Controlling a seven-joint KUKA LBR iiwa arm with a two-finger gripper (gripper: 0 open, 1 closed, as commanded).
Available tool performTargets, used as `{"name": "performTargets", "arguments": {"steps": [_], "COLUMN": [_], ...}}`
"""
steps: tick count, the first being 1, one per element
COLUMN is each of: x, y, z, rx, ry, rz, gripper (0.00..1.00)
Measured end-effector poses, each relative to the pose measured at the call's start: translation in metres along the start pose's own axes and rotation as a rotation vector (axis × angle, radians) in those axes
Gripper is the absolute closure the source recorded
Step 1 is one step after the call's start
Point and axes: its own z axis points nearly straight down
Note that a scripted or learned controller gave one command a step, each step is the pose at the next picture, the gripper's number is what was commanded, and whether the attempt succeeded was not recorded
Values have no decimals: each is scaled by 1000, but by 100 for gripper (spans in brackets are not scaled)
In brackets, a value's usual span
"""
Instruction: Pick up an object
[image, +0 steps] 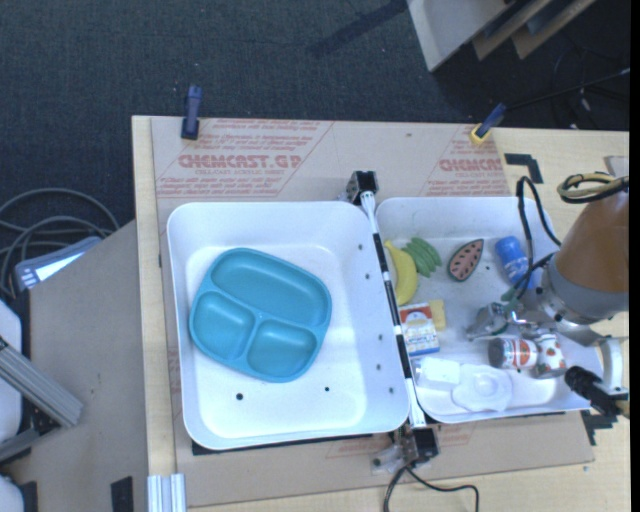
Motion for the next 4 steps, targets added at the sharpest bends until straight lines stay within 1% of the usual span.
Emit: {"name": "performTargets", "arguments": {"steps": [1, 2, 3, 4], "x": [0, 0, 35, 35], "y": [1, 0, -33, -30], "z": [-10, -10, 0, -12], "rx": [-3, -2, 0, -9], "ry": [-1, -1, 0, -3], "rz": [1, 1, 0, 1], "gripper": [100, 0, 0, 100]}}
